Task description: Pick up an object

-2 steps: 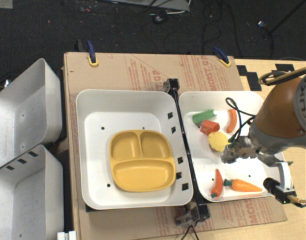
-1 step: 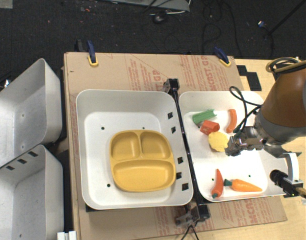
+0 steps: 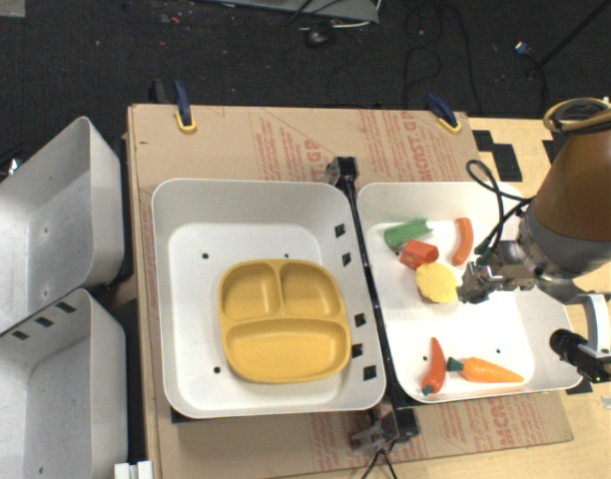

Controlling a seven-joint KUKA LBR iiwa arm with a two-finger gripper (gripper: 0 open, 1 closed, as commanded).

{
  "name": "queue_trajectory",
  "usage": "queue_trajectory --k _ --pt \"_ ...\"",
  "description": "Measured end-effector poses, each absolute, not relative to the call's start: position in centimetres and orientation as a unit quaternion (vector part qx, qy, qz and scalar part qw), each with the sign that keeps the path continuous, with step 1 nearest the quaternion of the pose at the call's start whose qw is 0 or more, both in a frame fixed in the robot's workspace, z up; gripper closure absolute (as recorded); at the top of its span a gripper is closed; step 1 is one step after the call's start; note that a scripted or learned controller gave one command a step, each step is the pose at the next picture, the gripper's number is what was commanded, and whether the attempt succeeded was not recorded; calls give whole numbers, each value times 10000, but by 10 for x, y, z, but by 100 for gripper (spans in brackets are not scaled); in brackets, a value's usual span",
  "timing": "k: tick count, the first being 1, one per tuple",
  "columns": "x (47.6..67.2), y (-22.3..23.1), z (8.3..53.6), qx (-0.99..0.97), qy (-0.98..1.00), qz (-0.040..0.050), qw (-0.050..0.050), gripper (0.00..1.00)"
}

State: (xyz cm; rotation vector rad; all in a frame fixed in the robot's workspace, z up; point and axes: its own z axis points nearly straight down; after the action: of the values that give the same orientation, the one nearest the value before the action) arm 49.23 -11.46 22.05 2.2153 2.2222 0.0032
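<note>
The desk (image 3: 256, 133) is a brown board with faint red lettering, standing on a dark floor (image 3: 76, 48) strewn with cables. Two blue-and-yellow clamps (image 3: 184, 108) grip its far edge. On it sit two shallow white bins side by side. The left bin (image 3: 186, 218) holds a yellow divided tray (image 3: 284, 319). Taking that tray as landmark, the right bin (image 3: 515, 337) lies to its right, across a black divider.

In the right bin, all to the right of the tray: a green piece (image 3: 407, 232) farthest back, a red piece (image 3: 418, 254) touching it, a yellow lemon-like object (image 3: 437, 283) just beside the red one, an orange-red sausage shape (image 3: 463, 239), and nearer the front a small red pepper (image 3: 434, 367) and an orange carrot (image 3: 488, 371).

The arm (image 3: 580, 208) comes in from the right of the tray, its orange band cut off by the frame edge. The tool (image 3: 477, 283) hangs low over the right bin, just beside the lemon-like object on the side away from the tray. It is dark and tangled with cables; I cannot tell how far it is spread or whether it touches anything.

White moulded shells (image 3: 46, 228) stand left of the tray, beyond the desk.
</note>
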Motion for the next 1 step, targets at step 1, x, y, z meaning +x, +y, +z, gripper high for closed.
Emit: queue_trajectory --k 1 --pt "511 -57 227 7042 7100 12 1 100"
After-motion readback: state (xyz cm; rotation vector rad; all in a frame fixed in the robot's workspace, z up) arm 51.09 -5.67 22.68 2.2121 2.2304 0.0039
